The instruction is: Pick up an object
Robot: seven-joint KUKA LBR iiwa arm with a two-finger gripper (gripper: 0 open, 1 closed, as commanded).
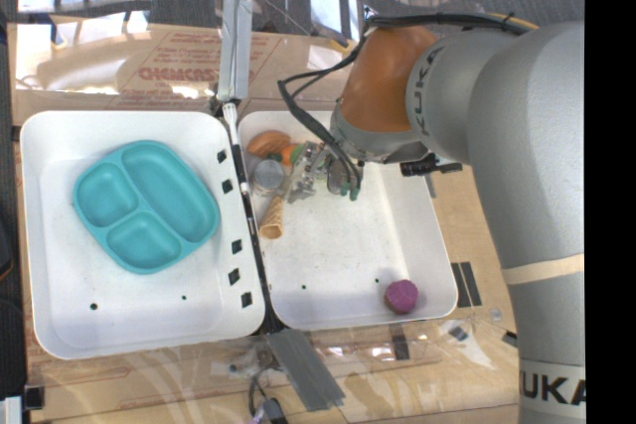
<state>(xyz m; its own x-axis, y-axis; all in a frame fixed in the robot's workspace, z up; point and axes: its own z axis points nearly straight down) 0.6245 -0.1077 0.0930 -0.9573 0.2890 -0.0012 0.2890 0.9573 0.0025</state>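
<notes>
Tool (320, 172) of mine hangs low in the right bin (348, 258), near its upper left corner, at the end of my grey arm (497, 114). Whether it is open or closed, I cannot tell, and I see nothing held in it.

Just left of it lies a tight cluster: an orange-brown rounded item (268, 143) at the back, a grey round piece (268, 176) in front, and a tan cone (273, 216) pointing toward the bin's front. To grasp well, I judge I should single out one item, probably the cone, and avoid nudging its neighbours or the bin wall beside them.

A purple ball (401, 295) sits alone near the front right corner, well apart. A teal divided tray (145, 205) lies in the left bin (60, 303).
</notes>
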